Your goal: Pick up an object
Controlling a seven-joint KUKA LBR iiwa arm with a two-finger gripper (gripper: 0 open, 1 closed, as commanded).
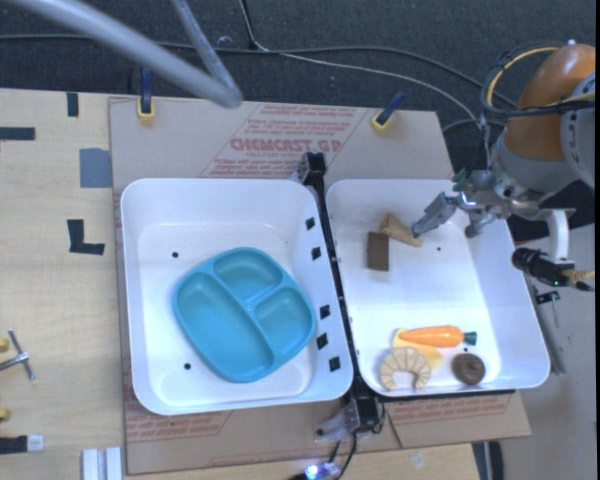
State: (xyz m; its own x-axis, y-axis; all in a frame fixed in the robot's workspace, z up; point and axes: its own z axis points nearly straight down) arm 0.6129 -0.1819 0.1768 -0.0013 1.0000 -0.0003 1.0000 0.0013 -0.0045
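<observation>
Camera view: pincer (450, 213) above right bin's (500, 298) upper part, fingers spread apart, gripping nothing. Tan wedge (400, 231) lying just left of pincer, nearly touching nearest fingertip, brown block (378, 251) just beyond, long axis upright in frame. Carrot (432, 336), croissant (407, 367) well below pincer.

My one camera sits fixed above the counter (40, 218), slanting down on both bins (140, 208); arm (550, 118) at 3 o'clock.
</observation>
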